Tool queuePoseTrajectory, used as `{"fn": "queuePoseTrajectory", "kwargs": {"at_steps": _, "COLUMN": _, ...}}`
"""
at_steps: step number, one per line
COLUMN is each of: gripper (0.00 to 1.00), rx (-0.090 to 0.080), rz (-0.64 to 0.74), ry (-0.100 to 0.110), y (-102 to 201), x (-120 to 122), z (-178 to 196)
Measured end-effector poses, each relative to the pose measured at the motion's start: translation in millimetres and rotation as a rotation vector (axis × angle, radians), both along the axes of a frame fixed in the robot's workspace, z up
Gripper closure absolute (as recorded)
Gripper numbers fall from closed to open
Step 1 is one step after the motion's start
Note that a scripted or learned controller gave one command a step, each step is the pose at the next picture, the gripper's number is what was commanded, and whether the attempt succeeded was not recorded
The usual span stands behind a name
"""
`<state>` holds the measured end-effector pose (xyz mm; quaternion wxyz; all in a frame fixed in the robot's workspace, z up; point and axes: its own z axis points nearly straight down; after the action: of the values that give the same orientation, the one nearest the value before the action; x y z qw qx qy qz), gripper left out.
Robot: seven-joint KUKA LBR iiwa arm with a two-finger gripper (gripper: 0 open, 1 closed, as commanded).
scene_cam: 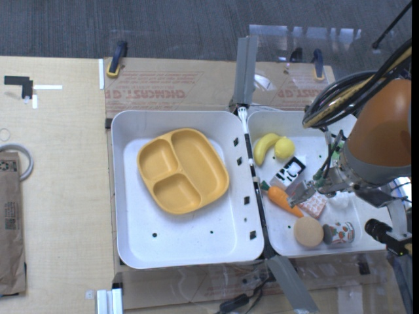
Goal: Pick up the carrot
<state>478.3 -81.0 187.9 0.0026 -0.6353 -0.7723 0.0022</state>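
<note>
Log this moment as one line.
task: pick up carrot | hand: over right bin, just right of carrot | carrot: lying in bin, not lifted | left bin: yellow divided plate

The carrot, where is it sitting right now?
The carrot lies in the right-hand bin, near its left wall, below the banana and just left of the gripper.

The carrot [283, 198] is seen lying flat in the right bin [298, 247], close to its left wall. It is orange and tapered, with a small green tip turned toward the upper left. Its thicker end is angled down to the right.
</note>
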Motion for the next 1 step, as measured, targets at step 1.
{"fn": "queuePoseTrajectory", "kwargs": {"at_steps": 1, "gripper": 0.00, "rx": -0.001, "rz": -0.138, "ry": -0.001, "y": 12.8, "x": 1.2, "z": 0.3}}
